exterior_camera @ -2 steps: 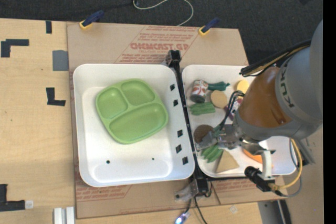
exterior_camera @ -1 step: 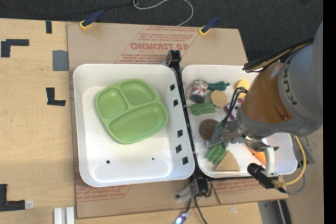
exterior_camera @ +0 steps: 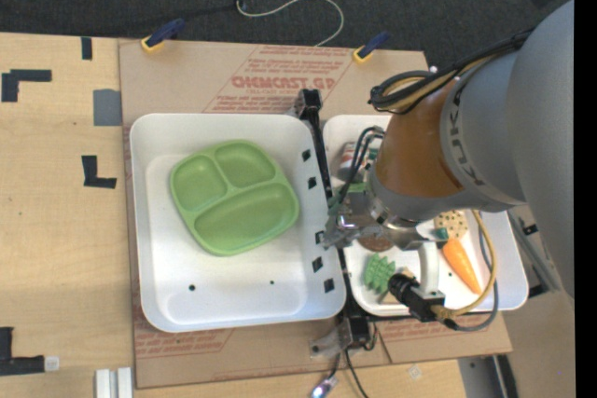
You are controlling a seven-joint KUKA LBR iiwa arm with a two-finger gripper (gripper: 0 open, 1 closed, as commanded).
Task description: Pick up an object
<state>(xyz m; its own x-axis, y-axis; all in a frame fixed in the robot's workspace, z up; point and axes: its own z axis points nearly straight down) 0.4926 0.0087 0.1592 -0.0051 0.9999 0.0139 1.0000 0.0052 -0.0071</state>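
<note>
My arm is over the right bin, grey shell w/ orange band. Claw sits low near the divider btwn bins, hidden under my wrist; can't tell its state. Right bin: carrot-shaped orange cone, bumpy green toy, tan perforated piece. Left bin: smooth green plastic 3-compartment plate, rounded corners. Both bins on cardboard sheet on the surface.

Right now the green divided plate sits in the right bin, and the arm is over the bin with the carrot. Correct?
Not quite. The camera view shows the green divided plate in the left bin, not the right one. The rest holds: the arm is over the right bin, where the carrot lies.
</note>
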